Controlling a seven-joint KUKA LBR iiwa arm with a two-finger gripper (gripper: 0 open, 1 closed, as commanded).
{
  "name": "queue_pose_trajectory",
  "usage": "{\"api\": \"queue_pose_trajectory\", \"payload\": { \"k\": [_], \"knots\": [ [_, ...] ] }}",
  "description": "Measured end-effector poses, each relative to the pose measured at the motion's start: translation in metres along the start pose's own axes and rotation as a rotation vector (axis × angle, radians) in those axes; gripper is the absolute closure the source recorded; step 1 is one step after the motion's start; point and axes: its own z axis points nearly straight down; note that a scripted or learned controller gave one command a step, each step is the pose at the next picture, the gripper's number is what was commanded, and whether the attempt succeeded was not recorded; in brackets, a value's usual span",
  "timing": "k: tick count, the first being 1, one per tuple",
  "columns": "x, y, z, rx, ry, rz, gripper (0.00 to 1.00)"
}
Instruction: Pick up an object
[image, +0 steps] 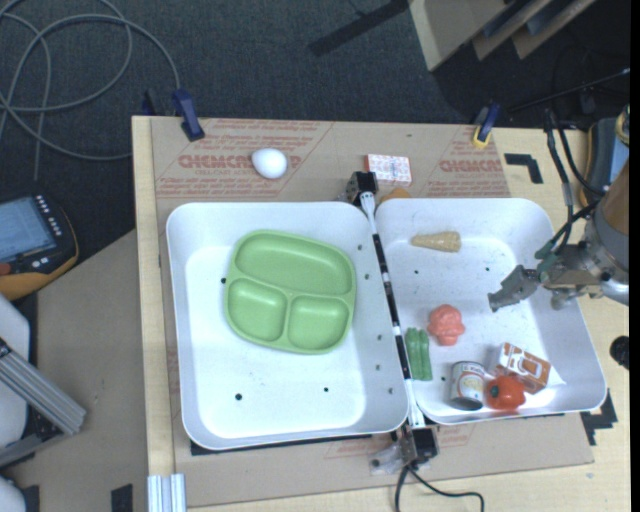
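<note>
My gripper (532, 294) hangs over the right side of the right bin (480, 215), open, with nothing between its fingers; one dark finger (508, 289) points left. Left of it and slightly nearer lies a pink-red lumpy object (447, 323). At the bin's front stand a tin can (465, 384), a red tomato-like ball (506, 393) and an orange and white carton (526, 365). A green object (417, 354) lies along the bin's left wall. A tan cone (437, 241) rests near the back.
The left bin (200, 330) holds a green divided plate (292, 291). Behind the bins, on the board, sit a white egg (268, 161) and a checkered packet (389, 167). Blue clamps (186, 113) grip the board's back edge.
</note>
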Motion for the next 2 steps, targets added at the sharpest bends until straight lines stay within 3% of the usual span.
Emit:
{"api": "queue_pose_trajectory", "payload": {
  "k": [1,2],
  "knots": [
    [0.031,0.032,0.105,0.003,0.001,0.000,0.00],
    [0.026,0.052,0.163,0.003,0.001,0.001,0.00]
  ]
}}
